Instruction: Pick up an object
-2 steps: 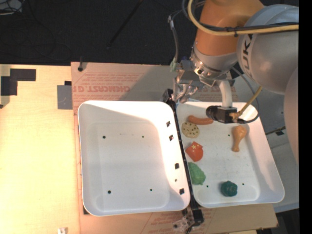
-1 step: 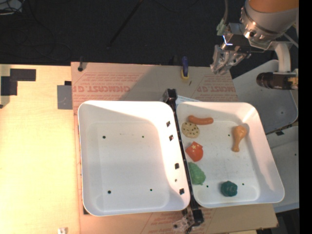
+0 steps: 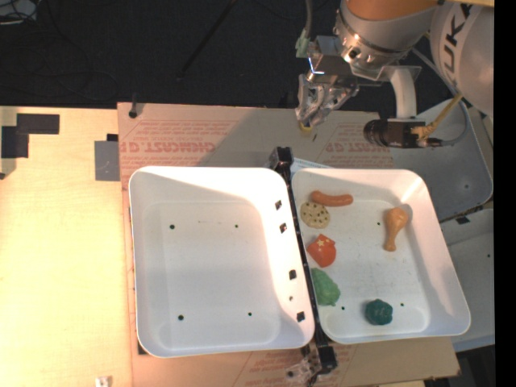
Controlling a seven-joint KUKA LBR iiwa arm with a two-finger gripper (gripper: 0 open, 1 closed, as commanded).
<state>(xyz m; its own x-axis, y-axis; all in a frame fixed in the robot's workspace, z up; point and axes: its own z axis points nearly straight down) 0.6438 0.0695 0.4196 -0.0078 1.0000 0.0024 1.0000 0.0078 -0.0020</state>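
While the arm reaches in from the upper right of the frame, its claw hangs at the top centre, above the far edge of the bench and beyond both bins. Its fingers point downward over the brown cardboard sheet, but they blur together into one small cluster, so I cannot tell how far apart they are or whether anything sits between them.

Below the claw and slightly to the right lies the right bin, which holds all the objects. Nearest the claw, along the bin's upper part, is an orange-red sausage, with a round speckled cookie just under its left end. Further right, a tan drumstick lies apart from the others. Down the bin's left side come a red strawberry-like piece and then a green leafy piece close to the dividing wall. Near the lower edge rests a dark green lump.

Left of it sits the left bin, touching its neighbour along a black clip strip.
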